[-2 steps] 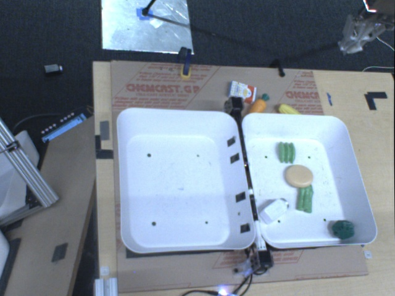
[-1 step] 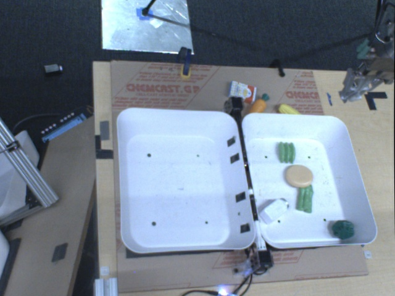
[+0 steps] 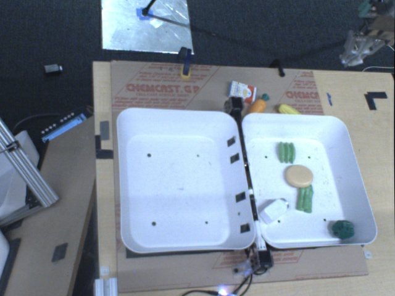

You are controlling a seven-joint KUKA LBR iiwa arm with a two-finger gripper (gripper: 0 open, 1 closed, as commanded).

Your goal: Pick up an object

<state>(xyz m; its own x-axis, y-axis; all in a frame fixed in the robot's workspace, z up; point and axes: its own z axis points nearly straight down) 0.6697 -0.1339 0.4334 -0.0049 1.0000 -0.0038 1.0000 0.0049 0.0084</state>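
Though blurred well beyond the far corner of the right shallow white bin, grey gripper open-or-closed impossible to tell; round flat tan disc mid-bin, likely light, stiff, slick, best pinched across its rim.

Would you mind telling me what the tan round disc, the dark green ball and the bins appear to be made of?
The tan disc looks like smooth matte plastic or foam, perhaps a toy cookie: even colour, no shine. The dark green ball looks bumpy and dull, possibly soft rubber or plastic; too small to be sure. The right bin and left bin look like moulded white plastic, with rounded corners and a slight sheen.
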